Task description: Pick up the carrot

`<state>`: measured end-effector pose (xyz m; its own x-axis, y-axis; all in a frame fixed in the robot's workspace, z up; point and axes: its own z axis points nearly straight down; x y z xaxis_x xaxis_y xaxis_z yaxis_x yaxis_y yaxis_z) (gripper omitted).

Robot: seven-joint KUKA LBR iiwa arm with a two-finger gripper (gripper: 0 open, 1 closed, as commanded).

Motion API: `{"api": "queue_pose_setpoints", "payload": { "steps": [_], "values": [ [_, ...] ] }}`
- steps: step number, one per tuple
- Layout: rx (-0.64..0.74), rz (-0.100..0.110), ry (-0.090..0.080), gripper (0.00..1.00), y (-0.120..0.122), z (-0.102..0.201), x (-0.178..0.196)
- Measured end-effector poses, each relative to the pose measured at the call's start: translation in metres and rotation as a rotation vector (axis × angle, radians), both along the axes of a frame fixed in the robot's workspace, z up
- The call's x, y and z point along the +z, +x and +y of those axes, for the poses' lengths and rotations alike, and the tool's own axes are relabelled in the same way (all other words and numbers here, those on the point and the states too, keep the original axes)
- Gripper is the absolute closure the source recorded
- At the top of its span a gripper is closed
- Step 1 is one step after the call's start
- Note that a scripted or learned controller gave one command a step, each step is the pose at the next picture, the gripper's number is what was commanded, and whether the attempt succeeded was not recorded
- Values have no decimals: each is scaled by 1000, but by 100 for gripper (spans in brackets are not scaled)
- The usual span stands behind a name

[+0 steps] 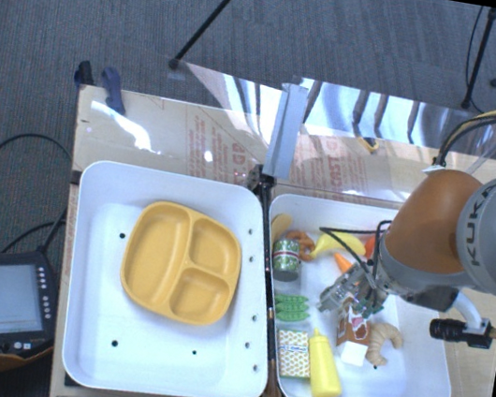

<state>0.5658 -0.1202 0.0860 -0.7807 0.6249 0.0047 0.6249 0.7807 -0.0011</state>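
Camera view: approach step, gripper low over the right bin, carrot not yet grasped.

Camera view detail: the gripper (352, 295) sits among the items in the right bin (423, 390), just above a brown packet (355, 330) and beside a ginger root (383, 340); its opening cannot be told from this angle, and nothing is seen held. The carrot (343, 263), a small orange piece, lies near the bin's upper middle, just beside a yellow banana (332, 245) and partly under the wrist. A yellow bottle (324, 366) and green can (287, 259) lie nearby. Next move, by judgement: shift toward the carrot, centre over it, then descend. The left bin (83, 325) holds a yellow tray (183, 262).
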Motion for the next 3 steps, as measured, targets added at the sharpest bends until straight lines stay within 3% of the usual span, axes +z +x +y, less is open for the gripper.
{"api": "queue_pose_setpoints", "payload": {
  "steps": [1,2,3],
  "values": [
    [0,-1,0,0,0,0,1],
    [-36,-5,-1,0,37,26,1],
    [44,-3,-2,0,14,-5,1]
  ]
}}
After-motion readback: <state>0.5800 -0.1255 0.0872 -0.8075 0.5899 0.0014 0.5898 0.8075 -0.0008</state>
